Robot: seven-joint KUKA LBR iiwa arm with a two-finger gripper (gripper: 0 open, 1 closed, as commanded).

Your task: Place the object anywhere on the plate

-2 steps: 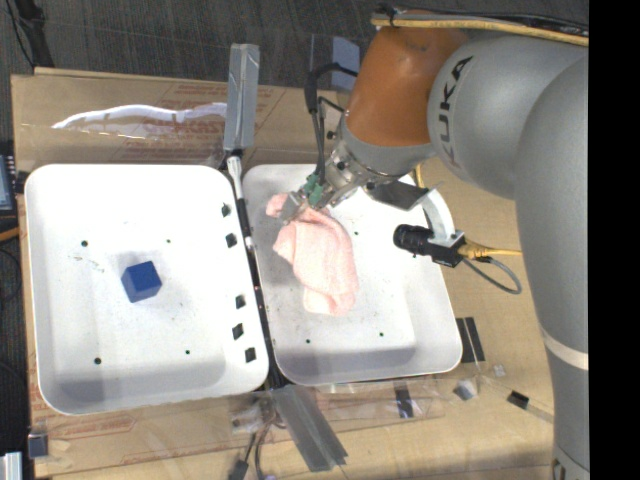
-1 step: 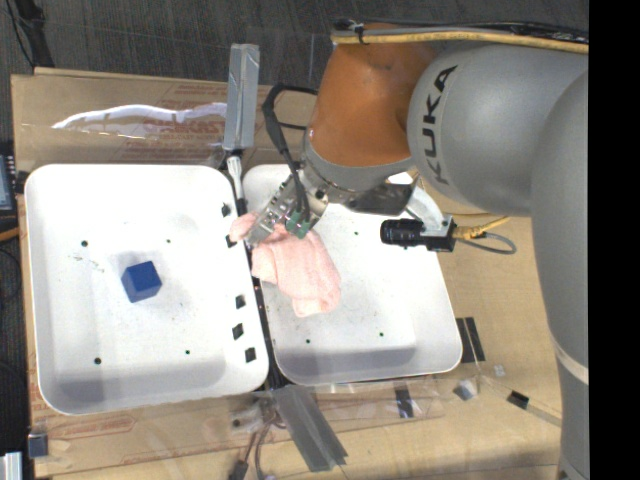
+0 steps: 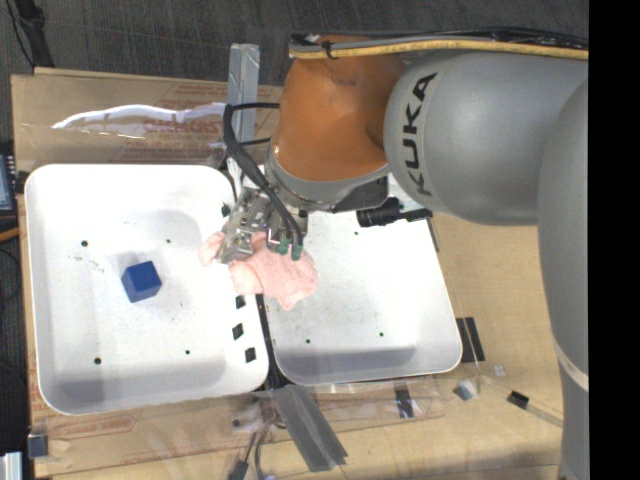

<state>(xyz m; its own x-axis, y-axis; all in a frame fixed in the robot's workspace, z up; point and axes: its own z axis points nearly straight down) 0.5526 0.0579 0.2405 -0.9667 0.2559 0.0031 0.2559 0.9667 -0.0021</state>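
1. Now, the gripper (image 3: 262,232) hangs low over the seam where the two white bins meet, right on top of a pink rag (image 3: 290,280). From this angle I cannot tell whether it is spread, pressed together or pinching the rag.
2. The rag is my pick for the task's thing. It lies crumpled across the adjoining rims, with most of it spilling into the right bin (image 3: 390,298) and a small pale flap poking towards the left bin (image 3: 100,218).
3. It looks soft, limp and very light, like thin fabric or foam sheet bunched into folds. It should not be fragile or slippery, but it has no stiffness to hold a shape.
4. The best place to take hold is probably the thick bunched middle. A pinch on a thin outer edge could slide off or lift a single layer.
5. Expect it to droop and swing once lifted, and a trailing corner may snag on a rim.
6. A blue cube (image 3: 141,280) sits alone in the left bin, well apart from the rag. It is hard-edged, matte and small, and looks rigid.
7. Both bins are smooth, glossy white plastic with rounded corners, shallow walls and a few dark dots.
8. The arm (image 3: 470,138) is grey with a shiny orange band (image 3: 330,108), and dark cables loop beside the wrist.
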